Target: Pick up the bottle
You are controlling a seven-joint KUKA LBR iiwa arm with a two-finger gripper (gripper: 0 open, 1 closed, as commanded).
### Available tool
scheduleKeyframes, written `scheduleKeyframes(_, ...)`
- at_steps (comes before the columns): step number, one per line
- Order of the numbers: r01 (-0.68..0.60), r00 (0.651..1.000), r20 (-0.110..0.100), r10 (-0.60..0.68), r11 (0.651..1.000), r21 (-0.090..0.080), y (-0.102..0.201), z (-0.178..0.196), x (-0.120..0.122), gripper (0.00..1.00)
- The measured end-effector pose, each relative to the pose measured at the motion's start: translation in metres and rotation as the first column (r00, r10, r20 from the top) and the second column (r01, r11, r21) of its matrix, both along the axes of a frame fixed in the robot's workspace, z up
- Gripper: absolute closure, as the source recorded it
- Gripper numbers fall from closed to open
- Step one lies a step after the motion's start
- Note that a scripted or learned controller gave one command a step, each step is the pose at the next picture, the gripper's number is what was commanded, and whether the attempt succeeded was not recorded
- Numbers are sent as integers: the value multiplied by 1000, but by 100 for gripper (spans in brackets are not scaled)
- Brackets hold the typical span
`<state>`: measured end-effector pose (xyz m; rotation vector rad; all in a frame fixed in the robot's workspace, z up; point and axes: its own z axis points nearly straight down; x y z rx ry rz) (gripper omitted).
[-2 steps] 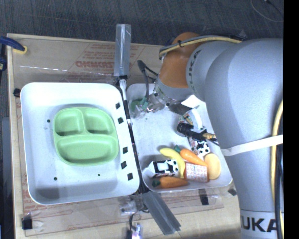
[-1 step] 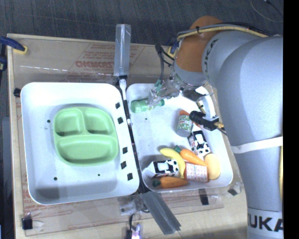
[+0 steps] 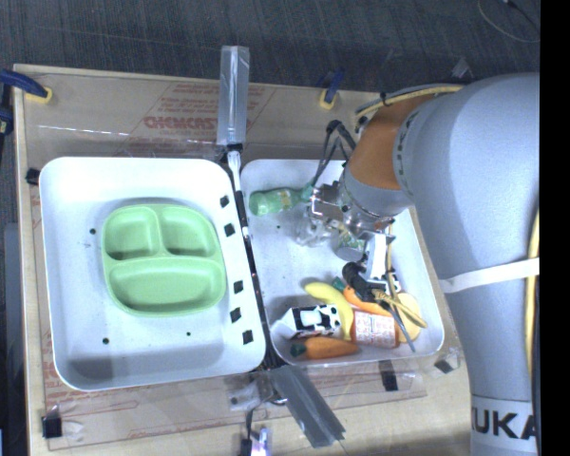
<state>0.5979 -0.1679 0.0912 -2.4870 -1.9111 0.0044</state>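
Big grey robot arm [image 3: 475,179] reaches over the right white bin [image 3: 266,183]. Its hand [image 3: 347,226] hangs low; I cannot tell its grip. Clear green plastic bottle [image 3: 277,200] lies just left of the hand.

Two white bins side by side on the bench, with clutter piled in the right one.

In the left bin [image 3: 62,255] a green divided tray [image 3: 161,259] lies flat near the middle. At the near end of the right bin [image 3: 275,345] there's a heap: a yellow banana [image 3: 328,294], a carrot [image 3: 328,348] along the near wall, a small black-and-white toy [image 3: 315,320] between them, and an orange-labelled container [image 3: 372,329] just to the right. Blue clamps [image 3: 24,85] grip the bench's far edge.
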Motion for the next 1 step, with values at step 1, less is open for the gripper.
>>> scheduleKeyframes(1,318,948,0,-318,948,-2,31,0,37,100)
